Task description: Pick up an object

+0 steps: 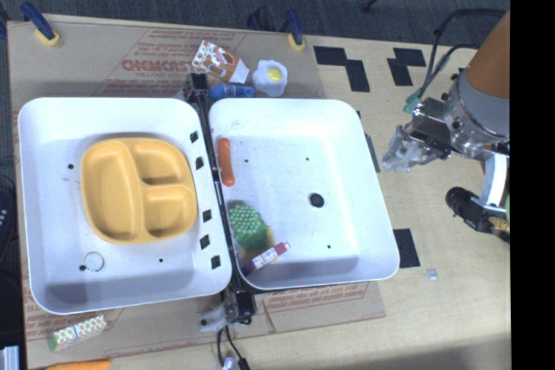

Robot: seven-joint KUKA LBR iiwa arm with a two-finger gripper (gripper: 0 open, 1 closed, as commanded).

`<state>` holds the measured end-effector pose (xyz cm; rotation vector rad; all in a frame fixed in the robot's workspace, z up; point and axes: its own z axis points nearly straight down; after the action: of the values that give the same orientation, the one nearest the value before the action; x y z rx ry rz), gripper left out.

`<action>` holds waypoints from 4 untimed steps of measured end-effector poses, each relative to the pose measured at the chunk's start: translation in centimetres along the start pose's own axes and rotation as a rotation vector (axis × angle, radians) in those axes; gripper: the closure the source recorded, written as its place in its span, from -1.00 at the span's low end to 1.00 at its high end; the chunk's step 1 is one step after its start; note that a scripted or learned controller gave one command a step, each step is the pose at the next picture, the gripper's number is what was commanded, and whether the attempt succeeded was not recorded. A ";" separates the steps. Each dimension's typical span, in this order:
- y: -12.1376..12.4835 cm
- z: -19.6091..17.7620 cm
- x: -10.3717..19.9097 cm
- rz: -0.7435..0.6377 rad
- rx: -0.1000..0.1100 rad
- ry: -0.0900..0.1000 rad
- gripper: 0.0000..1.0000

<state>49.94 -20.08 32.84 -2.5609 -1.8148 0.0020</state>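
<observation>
The surface (451, 299) is pale wood with black square markings, partly covered by printed cardboard (147, 65) under two white bins. The left bin (43, 273) and right bin (368, 221) sit side by side, rims touching. Behind them on the cardboard lie a small patterned packet (212, 58), a blue item (230, 90) and a white-and-yellow object (270, 76). Blue clamps (39, 22) grip the far edge. At the near left corner lies a wrapped packet (78, 331).

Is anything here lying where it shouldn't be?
Yes. Several small items lie outside the bins: a printed packet and yellow-white piece behind them, and a patterned wrapper on the cardboard in front of the left bin.
</observation>
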 end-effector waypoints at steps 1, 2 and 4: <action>0.0 -1.0 0.0 -0.006 0.002 0.000 1.00; 0.1 -2.0 0.1 -0.012 0.003 0.001 1.00; -2.2 2.5 -0.6 -0.184 0.002 -0.001 1.00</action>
<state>47.67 -19.88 30.35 -2.3823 -2.0418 0.0047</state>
